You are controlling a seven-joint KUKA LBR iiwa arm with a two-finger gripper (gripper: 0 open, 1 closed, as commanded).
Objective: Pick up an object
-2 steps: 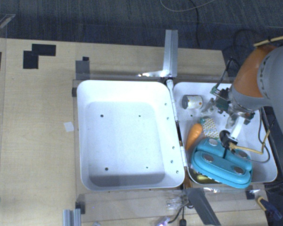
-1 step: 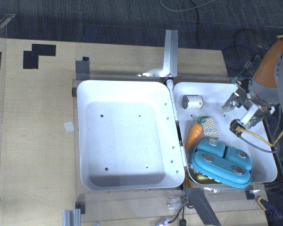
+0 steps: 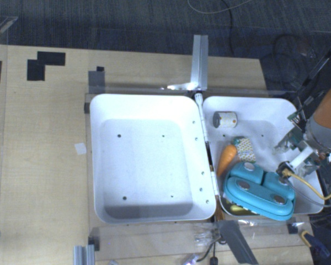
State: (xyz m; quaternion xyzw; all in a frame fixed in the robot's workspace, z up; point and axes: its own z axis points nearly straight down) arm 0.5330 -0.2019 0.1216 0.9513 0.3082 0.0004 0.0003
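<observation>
Camera view: bench [image 3: 38,148] w/ 2 white bins; left bin [image 3: 149,159] bare, right bin [image 3: 265,112] holds teal toy [image 3: 260,191], orange carrot [image 3: 227,158], patterned piece [image 3: 245,148], small cylinder [image 3: 225,120]. Arm's tool [image 3: 291,158] sits at right bin's right side, just beside teal toy; can't tell its state. Nothing looks lifted, so pick prob. not yet done.

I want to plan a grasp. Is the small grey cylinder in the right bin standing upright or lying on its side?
On its side. The small grey cylinder shows its long curved wall from above, with a round end face turned toward the left, near the right bin's back wall.
</observation>
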